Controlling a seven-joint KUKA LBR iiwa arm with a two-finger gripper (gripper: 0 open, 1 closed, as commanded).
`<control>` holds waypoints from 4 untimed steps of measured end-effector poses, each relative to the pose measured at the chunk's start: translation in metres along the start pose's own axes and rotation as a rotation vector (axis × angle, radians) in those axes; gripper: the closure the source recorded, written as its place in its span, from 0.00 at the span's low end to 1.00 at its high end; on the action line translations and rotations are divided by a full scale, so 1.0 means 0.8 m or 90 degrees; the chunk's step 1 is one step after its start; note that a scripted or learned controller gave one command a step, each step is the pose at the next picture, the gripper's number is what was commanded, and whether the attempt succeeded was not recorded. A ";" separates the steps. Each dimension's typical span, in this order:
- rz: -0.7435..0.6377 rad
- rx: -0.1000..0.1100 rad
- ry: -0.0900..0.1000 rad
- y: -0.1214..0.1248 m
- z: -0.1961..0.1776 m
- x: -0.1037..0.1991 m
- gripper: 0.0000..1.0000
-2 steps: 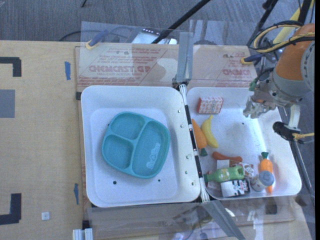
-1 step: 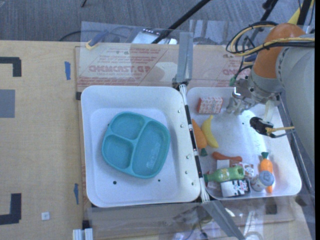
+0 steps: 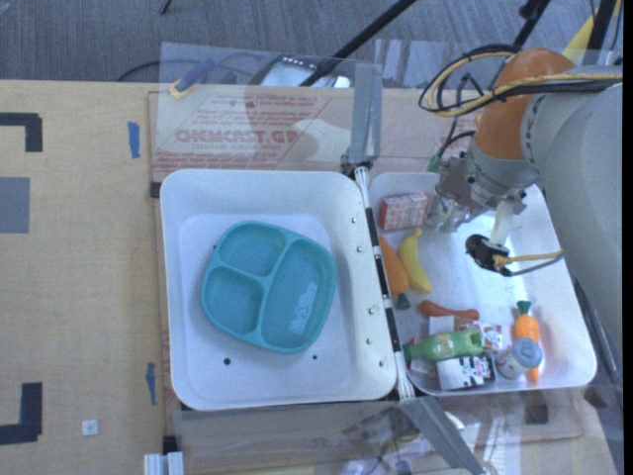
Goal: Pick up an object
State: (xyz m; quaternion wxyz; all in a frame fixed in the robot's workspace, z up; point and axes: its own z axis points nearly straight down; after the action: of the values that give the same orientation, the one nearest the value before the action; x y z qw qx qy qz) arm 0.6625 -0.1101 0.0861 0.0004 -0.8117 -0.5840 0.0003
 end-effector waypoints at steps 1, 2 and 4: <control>0.000 0.001 0.000 0.000 0.001 0.000 0.00; -0.110 0.001 0.000 -0.056 -0.009 -0.004 0.00; -0.152 -0.007 0.000 -0.102 -0.015 -0.020 1.00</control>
State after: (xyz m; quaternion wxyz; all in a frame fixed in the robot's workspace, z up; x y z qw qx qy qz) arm 0.5800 -0.0991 0.0981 -0.0037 -0.7364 -0.6765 -0.0028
